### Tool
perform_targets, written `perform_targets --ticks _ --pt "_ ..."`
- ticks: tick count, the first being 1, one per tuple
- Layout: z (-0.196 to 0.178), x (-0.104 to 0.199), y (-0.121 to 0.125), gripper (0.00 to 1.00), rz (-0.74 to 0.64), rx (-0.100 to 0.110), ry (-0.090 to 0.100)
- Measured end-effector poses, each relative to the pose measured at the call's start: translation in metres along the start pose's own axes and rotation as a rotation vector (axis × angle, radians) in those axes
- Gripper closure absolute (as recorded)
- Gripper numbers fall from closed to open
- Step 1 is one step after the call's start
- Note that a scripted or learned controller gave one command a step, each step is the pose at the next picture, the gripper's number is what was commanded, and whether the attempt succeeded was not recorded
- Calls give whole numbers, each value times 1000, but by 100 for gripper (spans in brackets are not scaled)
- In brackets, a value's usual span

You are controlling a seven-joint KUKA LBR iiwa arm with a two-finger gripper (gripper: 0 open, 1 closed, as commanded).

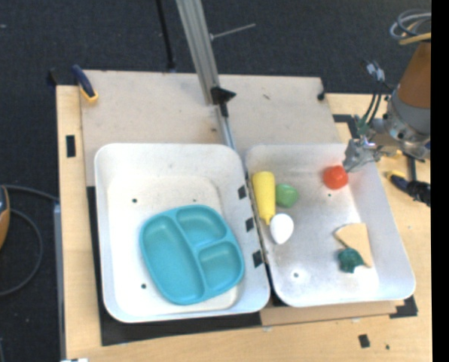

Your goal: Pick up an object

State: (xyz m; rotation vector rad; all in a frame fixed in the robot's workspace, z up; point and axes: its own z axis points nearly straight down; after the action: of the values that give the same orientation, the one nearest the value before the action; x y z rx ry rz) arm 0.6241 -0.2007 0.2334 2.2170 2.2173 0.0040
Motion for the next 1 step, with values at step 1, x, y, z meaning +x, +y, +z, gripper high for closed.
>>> perform_targets --ticks 1 --pt "-12 53 -7 100 -6 4 3"
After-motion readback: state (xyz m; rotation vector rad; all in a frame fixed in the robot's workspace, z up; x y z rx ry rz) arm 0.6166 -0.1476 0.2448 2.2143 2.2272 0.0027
